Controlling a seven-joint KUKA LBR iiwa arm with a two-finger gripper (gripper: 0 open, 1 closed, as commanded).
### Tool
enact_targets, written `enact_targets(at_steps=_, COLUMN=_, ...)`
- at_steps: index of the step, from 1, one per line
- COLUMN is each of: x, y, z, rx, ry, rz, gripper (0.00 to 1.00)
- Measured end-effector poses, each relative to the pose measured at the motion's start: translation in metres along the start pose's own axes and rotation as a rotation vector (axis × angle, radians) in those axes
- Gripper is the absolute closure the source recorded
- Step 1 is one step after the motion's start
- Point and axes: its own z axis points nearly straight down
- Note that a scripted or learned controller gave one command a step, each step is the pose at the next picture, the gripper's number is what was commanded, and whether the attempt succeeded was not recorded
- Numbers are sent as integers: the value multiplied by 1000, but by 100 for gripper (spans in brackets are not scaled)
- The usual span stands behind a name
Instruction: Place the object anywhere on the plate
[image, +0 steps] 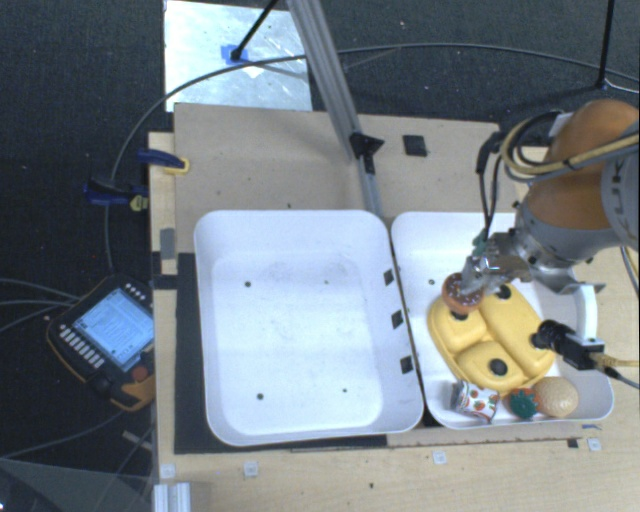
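A small round object (462, 293) is pinched in the hand (468, 288) over the yellow plate (490, 340); release should be made low and centred.

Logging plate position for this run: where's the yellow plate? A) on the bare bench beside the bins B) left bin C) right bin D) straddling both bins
C: the yellow plate lies inside the right bin, with the gripper right above its upper left part, next to a small brown round item there; the left bin sits beside it.
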Motion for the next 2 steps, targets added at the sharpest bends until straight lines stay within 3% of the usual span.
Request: enact_targets(at_steps=2, x=113, y=42, z=5, rx=-1, ry=1, rz=-1, gripper=100)
